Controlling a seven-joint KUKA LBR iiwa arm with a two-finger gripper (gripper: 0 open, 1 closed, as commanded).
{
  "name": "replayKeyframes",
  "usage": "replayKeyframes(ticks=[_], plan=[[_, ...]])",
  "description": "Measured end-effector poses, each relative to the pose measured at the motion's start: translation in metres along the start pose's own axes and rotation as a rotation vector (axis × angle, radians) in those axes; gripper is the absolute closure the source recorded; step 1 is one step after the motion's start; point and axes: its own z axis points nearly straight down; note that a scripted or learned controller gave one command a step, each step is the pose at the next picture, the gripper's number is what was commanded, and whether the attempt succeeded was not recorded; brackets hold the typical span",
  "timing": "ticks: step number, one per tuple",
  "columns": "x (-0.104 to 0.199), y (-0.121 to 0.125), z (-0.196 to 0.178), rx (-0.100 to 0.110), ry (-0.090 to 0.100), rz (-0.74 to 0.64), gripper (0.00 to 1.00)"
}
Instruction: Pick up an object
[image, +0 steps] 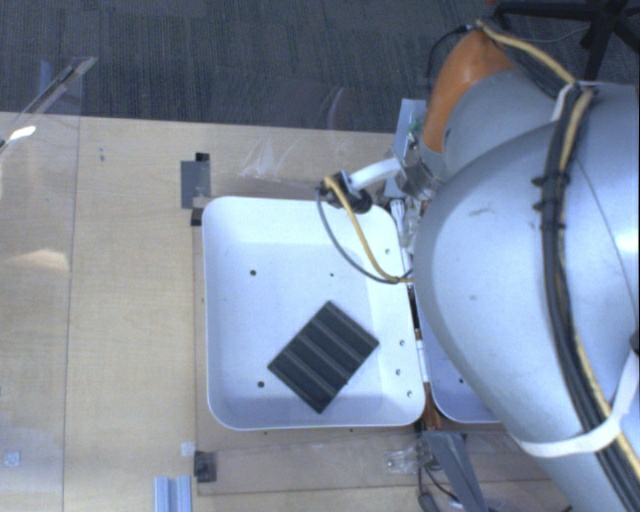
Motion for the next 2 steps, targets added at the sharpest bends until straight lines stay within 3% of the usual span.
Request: replayKeyframes(ticks=[1, 2], plan=[[-0.054, 0.085, 0.011, 0.001, -0.001, -0.149, 1.00], [0.001, 0.032, -0.026, 0.000, 0.002, -0.032, 1.00]])
